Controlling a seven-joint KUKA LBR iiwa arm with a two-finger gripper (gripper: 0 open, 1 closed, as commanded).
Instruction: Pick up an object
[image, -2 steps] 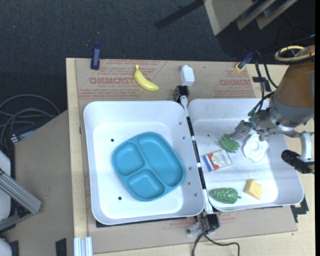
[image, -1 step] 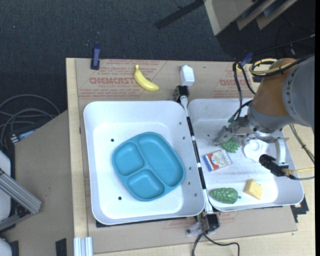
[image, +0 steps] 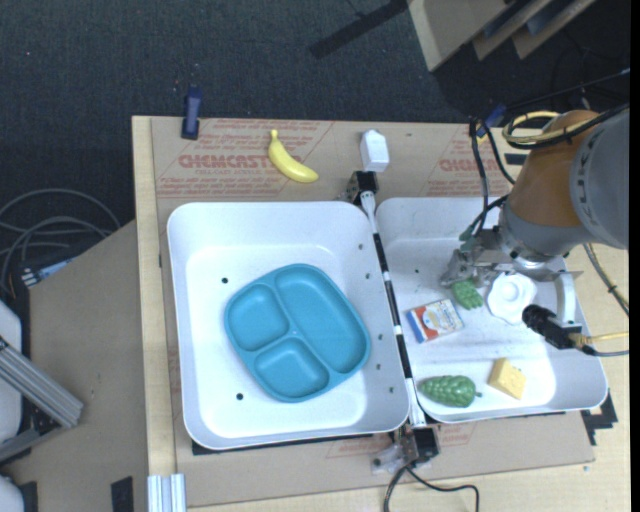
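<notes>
Trouble could come from crowding: we see the pincer (image: 470, 268) low in the right bin (image: 590, 385), right of centre in the frame, over a small green thing (image: 466, 294) with a carton (image: 433, 320) just beside it (easily nudged). Whether the pincer is open or closed, we cannot tell; the wrist hides it.

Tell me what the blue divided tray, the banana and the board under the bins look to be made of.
Blue tray: apparently moulded plastic, with a smooth, even colour, rounded compartments and a soft sheen.
Banana: probably a plastic toy, uniformly bright yellow and unblemished, though real fruit cannot be ruled out.
Board: likely cardboard, matte tan with red printed lettering.
</notes>
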